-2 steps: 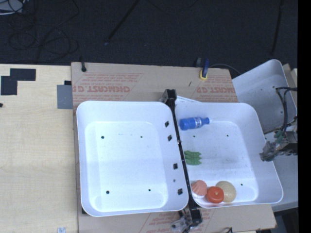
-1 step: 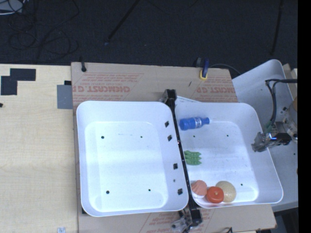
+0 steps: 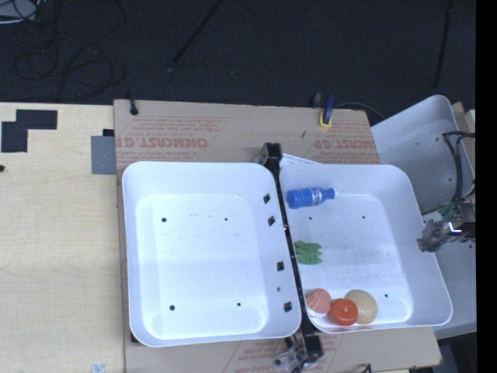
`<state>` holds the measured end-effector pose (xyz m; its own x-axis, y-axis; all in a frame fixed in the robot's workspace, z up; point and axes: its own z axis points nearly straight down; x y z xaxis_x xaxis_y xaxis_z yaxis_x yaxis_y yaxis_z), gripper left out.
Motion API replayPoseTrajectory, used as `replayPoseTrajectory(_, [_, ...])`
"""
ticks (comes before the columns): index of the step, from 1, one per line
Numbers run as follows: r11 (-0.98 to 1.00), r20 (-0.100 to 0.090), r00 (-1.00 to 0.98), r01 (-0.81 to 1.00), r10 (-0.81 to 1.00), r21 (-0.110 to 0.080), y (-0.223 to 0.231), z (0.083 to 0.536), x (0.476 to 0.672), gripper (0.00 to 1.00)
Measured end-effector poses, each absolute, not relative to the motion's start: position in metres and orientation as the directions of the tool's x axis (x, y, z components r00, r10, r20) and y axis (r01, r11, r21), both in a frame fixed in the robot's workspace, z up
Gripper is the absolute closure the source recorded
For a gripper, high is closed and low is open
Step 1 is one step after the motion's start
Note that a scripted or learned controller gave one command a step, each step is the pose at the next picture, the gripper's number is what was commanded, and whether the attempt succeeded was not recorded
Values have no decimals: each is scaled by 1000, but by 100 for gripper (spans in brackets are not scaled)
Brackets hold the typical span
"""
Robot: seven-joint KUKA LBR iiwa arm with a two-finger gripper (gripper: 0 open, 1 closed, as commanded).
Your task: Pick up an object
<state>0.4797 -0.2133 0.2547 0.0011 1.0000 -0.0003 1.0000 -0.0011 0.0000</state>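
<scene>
Arm: we see pale grey housing at the right edge of the bench, with the gripper (image 3: 444,231) parked just outside the right rim of the right bin (image 3: 404,185), about halfway along that rim.
Gripper state: too small and cluttered with cables out there; I cannot tell how it stands, and nothing shows in it.
Bins: two shallow white ones side by side, meeting at a dark centre divider; the left bin (image 3: 140,185) has a bare floor.
Blue bottle (image 3: 310,196): one, lying on its side near the right bin's far-left corner, close to the divider.
Green item (image 3: 307,252): one, small, by the right bin's left wall, roughly mid-length.
Near edge cluster: three round pieces touching in a row by the right bin's near-left corner: a pinkish one (image 3: 317,300), a red one (image 3: 343,311), a tan one (image 3: 362,305).
Writing: red print on the cardboard sheet (image 3: 194,134) under the bins, upside down; it looks like "CHEMCAST GP" but I can't be sure.
</scene>
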Motion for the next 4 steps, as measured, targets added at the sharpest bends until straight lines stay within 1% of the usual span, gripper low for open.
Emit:
replayPoseTrajectory(1, [1, 0, -1, 1000, 1000, -2, -214, 238, 495, 100])
replayPoseTrajectory(2, [2, 0, -2, 1000, 1000, 0, -213, 227, 537, 100])
replayPoseTrajectory(3, [-3, 2, 3, 1000, 1000, -5, -214, 239, 473, 100])
replayPoseTrajectory(4, [3, -1, -3, 1000, 1000, 3, -213, 268, 516, 100])
